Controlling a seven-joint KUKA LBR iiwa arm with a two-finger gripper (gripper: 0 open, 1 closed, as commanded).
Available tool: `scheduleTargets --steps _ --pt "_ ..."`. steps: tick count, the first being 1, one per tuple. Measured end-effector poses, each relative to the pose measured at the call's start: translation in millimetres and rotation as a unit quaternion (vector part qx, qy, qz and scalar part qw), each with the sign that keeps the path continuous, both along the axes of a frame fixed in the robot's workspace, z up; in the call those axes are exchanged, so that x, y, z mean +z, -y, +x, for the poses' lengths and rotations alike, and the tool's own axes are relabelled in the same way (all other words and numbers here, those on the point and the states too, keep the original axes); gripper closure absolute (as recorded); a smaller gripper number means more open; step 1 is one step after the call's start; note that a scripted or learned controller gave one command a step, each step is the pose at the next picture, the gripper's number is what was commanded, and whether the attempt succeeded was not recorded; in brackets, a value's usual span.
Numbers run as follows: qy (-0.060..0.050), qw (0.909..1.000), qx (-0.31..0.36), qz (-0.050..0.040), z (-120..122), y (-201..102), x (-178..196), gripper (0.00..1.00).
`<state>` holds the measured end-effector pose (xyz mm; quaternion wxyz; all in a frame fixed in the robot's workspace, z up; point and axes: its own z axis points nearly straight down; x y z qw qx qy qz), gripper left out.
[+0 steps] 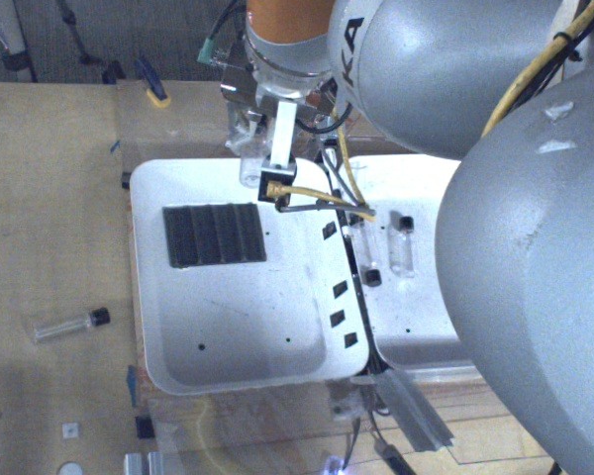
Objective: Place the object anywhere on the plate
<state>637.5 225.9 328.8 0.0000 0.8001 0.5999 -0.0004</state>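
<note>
A black ribbed plate lies flat in the far-left part of the left bin. My gripper hangs over that bin's far rim, just above and to the right of the plate's far right corner. I see no object in it. Two clear vials with black caps lie in the right bin: one near its middle, the other against the wall between the bins. The arm's large grey body covers most of the right bin.
A third clear vial with a black cap lies on the bench left of the bins. A tan cable runs from the gripper toward the bin divider. Small black marks dot the left bin's right wall.
</note>
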Motion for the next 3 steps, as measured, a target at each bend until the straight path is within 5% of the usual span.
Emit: scheduleTargets --steps 1,2,3 --pt "-0.002 0.9847 -0.174 -0.0008 -50 0 5 1.0" --pt "0.0 0.9097 -0.415 0.0004 -30 2 -73 1.0" --pt "0.0 0.9599 -0.28 -0.0005 18 0 -57 1.0"
